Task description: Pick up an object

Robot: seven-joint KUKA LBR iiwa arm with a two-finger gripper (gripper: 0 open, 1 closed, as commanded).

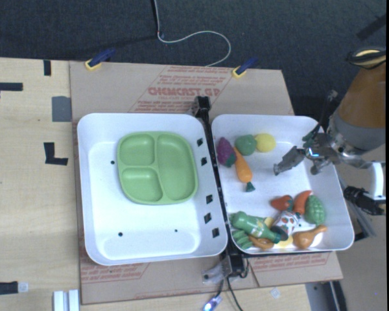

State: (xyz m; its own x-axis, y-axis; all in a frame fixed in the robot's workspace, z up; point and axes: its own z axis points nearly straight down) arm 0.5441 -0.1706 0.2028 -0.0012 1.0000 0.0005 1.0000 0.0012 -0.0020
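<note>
Nothing is picked up yet — the gripper (303, 160) hovers at right of frame, jaws spread wide and empty, over the right bin (280, 120). Nearest toy, a carrot (244, 169), lies just left.

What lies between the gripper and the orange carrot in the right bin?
In the camera view, just bare white floor of the right bin separates the gripper from the orange carrot; no toy lies between them.
</note>
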